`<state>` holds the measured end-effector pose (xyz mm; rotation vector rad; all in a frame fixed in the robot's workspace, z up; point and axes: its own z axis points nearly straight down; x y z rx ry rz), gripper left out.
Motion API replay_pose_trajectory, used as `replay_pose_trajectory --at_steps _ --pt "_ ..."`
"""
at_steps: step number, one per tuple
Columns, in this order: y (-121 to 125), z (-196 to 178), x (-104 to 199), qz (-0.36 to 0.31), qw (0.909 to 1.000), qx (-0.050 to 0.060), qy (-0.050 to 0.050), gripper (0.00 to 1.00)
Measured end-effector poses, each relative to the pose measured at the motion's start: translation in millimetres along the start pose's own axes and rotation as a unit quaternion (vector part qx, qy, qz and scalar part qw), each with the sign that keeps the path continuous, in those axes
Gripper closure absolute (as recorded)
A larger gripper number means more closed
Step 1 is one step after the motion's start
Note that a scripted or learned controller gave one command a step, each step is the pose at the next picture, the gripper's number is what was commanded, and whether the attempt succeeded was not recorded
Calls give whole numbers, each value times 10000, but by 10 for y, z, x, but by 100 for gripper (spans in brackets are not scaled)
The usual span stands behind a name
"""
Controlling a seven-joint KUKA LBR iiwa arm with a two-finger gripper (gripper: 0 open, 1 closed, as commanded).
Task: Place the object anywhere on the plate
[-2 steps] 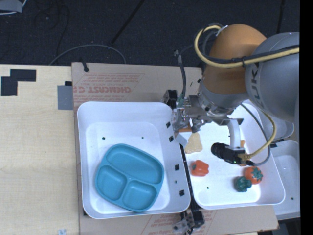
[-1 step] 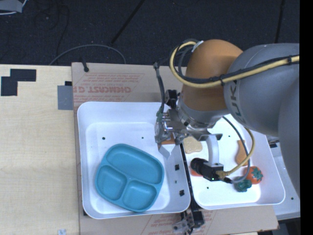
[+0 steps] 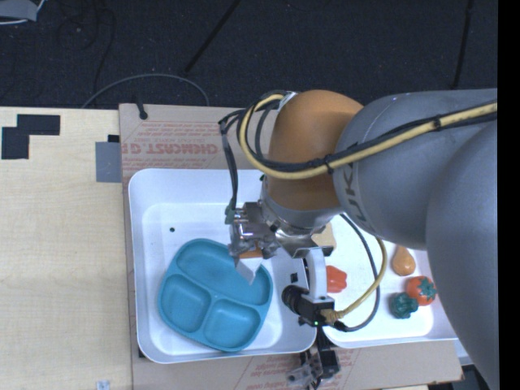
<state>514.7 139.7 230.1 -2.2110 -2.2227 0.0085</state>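
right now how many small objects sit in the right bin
4: an orange-red piece beside the arm, a tan oval, a red round one and a teal lump. The arm may hide more.

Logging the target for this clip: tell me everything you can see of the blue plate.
The blue plate is a rounded, divided dish with three shallow compartments, smooth and matte like plastic. It lies flat, right side up, on the floor of the left white bin, toward its near side. Nothing visibly lies in its compartments. The arm's gripper hangs over its upper right rim; whether it touches the plate cannot be told.
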Motion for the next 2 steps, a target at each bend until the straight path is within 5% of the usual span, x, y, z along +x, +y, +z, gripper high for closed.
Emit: replay_pose_trajectory --at_steps 1,2 --pt "-102 -71 513 -2 10000 -18 1 100" --pt "-97 -69 488 18 10000 -18 -10 0"
